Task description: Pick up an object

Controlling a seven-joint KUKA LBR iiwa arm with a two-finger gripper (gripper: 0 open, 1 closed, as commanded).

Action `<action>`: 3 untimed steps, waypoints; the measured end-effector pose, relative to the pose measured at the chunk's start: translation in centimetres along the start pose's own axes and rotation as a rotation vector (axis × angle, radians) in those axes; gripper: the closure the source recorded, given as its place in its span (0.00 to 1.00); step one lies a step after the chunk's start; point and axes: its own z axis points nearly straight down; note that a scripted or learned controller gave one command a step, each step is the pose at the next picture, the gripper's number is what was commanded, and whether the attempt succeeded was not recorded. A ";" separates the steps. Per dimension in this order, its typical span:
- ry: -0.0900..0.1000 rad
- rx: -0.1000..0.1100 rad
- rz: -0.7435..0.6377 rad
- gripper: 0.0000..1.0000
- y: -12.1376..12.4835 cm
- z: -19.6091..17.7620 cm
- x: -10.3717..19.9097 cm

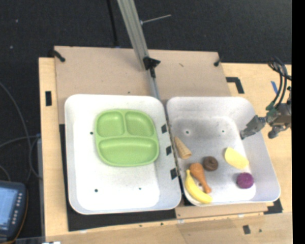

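The right bin (208,108) holds several small toys. A tan cone (182,147) lies near its left wall. Below it are a brown round piece (210,163), an orange drumstick (199,176) and a yellow banana (195,190). A yellow lemon-shaped piece (236,158) and a purple ball (244,180) lie toward the bin's right side. My gripper (257,132) hangs over the bin's right rim, up and to the right of the yellow piece. It is open with nothing between its fingers.
A green divided plate (127,138) sits in the left bin (81,187). A slanted metal pole (134,29) rises from behind the bins. Cables hang at the right edge near the wrist. A screen device (5,207) lies at the lower left.
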 end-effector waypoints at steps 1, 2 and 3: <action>0.000 0.000 0.001 0.00 0.0 0.0 0.0; 0.001 0.006 0.003 0.00 0.7 6.0 0.0; 0.001 0.007 0.003 0.00 1.0 12.1 -0.6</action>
